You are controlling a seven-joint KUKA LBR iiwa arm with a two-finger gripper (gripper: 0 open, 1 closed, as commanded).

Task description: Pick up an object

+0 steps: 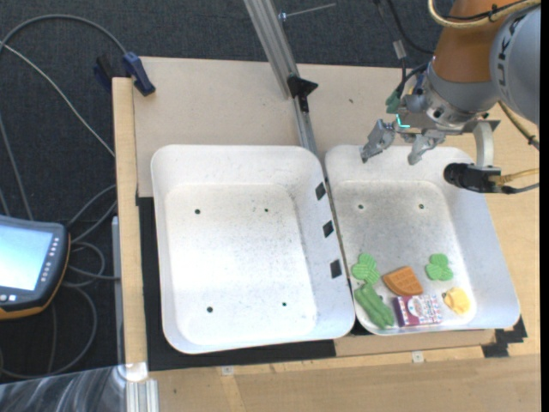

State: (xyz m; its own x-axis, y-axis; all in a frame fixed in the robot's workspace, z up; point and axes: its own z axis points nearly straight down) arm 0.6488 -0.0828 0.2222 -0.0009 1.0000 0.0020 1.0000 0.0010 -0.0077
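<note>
Several small objects lie at the near end of the right bin [429,204]: a green leafy piece [365,269], a green pod [374,305], an orange wedge [403,281], a purple and white packet [419,310], a second green piece [440,268] and a yellow piece [458,300]. My gripper [397,145] hangs over the far rim of the right bin, well away from those objects. Its two grey fingers are spread apart, open, with nothing between them.
The left bin [240,247] sits beside the right one, with black clips [328,228] along the shared edge. A slanted metal pole [273,41] rises from behind the bins. A tablet [26,263] and cables lie off the bench's left side.
</note>
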